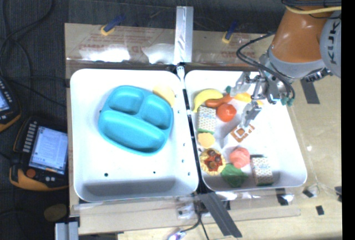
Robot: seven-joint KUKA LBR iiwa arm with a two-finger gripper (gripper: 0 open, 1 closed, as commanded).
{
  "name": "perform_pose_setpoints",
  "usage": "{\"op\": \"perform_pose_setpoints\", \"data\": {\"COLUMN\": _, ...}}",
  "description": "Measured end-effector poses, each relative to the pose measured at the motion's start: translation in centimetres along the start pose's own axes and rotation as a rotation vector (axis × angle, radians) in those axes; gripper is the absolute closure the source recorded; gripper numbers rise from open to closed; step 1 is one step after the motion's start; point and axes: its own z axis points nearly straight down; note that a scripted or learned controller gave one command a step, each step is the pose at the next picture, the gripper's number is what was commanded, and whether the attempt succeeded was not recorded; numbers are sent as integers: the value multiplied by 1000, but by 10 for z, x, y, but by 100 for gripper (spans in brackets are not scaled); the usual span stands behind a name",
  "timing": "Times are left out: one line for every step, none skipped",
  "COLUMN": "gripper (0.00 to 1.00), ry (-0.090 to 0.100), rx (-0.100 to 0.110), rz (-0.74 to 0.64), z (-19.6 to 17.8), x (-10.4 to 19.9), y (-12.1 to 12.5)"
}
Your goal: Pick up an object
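I judged it the approach: my hand (250, 114) hovered over the right bin (288, 139), fingers apart, empty; next, descend onto the waffle square (242, 133).

Glossy blue plastic tray (136, 117) in a smooth white plastic bin (83, 139); bare wooden bench (316, 122).

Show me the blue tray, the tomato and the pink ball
blue tray (136, 118), camera view, on its middle ridge.
tomato (226, 112), camera view, on its red top.
pink ball (239, 156), camera view, on its rounded top.
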Motion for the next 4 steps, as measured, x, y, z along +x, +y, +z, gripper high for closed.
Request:
{"op": "perform_pose_setpoints", "data": {"gripper": 0, "ry": -9, "rx": 3, "rz": 14, "z": 102, "x": 54, "y": 12}}
{"op": "perform_pose_setpoints", "data": {"gripper": 0, "ry": -20, "rx": -4, "rz": 236, "z": 103, "x": 109, "y": -18}}
{"op": "perform_pose_setpoints", "data": {"gripper": 0, "ry": -17, "rx": 3, "rz": 80, "z": 103, "x": -2, "y": -21}}
{"op": "perform_pose_setpoints", "data": {"gripper": 0, "ry": -14, "rx": -1, "rz": 80, "z": 103, "x": 59, "y": -52}}
